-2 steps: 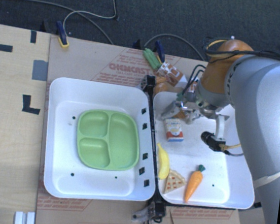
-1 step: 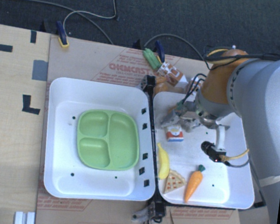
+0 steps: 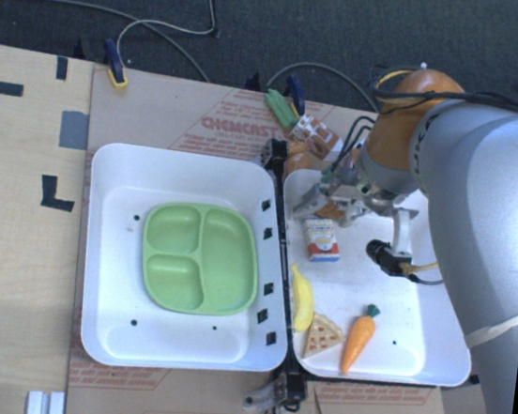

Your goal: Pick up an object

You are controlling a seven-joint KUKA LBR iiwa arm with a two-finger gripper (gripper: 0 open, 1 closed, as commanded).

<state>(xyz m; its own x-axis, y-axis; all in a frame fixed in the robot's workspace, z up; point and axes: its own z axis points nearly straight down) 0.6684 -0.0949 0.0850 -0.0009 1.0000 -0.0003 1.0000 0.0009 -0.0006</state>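
Plastic toy food lies in your right bin [image 3: 428, 361]: a small boxy carton [image 3: 322, 239] with a red base, a curved yellow banana [image 3: 303, 300], a ridged waffle wedge [image 3: 322, 336] and a tapered orange carrot [image 3: 358, 338]. Your gripper [image 3: 338, 202] hangs just above the carton; you cannot tell its state from here. A smooth green divided plate [image 3: 201, 258] fills the left bin [image 3: 109, 229]. Both bins sit on printed cardboard [image 3: 213, 127] over a pale wooden worktop [image 3: 8, 244].

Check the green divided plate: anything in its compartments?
Empty. All three compartments of the green plate show bare green. It lies flat in the left bin; the toy food sits in the right bin.
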